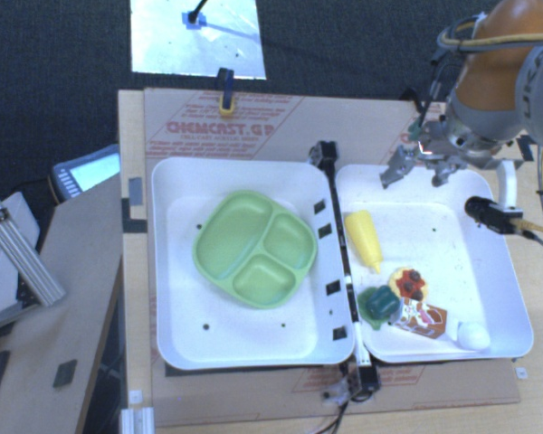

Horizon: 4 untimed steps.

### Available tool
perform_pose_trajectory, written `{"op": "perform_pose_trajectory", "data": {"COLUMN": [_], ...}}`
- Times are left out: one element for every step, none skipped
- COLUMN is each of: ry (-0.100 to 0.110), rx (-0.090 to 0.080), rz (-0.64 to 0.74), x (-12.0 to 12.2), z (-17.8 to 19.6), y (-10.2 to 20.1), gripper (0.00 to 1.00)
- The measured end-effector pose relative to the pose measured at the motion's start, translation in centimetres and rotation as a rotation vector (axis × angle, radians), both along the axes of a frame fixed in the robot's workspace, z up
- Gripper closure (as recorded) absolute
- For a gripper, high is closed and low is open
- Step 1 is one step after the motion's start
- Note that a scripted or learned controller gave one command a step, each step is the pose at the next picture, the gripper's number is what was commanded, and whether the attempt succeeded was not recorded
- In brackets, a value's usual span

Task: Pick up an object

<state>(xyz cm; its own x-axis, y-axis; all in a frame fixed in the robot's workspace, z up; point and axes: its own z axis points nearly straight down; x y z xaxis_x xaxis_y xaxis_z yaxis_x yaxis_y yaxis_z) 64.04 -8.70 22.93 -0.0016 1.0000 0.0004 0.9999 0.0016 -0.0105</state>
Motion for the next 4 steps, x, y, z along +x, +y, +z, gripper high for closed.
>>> {"op": "perform_pose_trajectory", "data": {"ry": [-0.012,-0.009,-0.009,-0.020], "rx": [-0.001,-0.001,-0.001,-0.008], "rz": [0.002,-0.001,-0.001,-0.005], "x": [0.2,0.3,0.1,0.3], "z": [0.7,-4.8,-9.4,-14.2], "y": [0.0,-1.0,-1.7,-2.2], "gripper": [0.00,0.00,0.00,0.00]}}
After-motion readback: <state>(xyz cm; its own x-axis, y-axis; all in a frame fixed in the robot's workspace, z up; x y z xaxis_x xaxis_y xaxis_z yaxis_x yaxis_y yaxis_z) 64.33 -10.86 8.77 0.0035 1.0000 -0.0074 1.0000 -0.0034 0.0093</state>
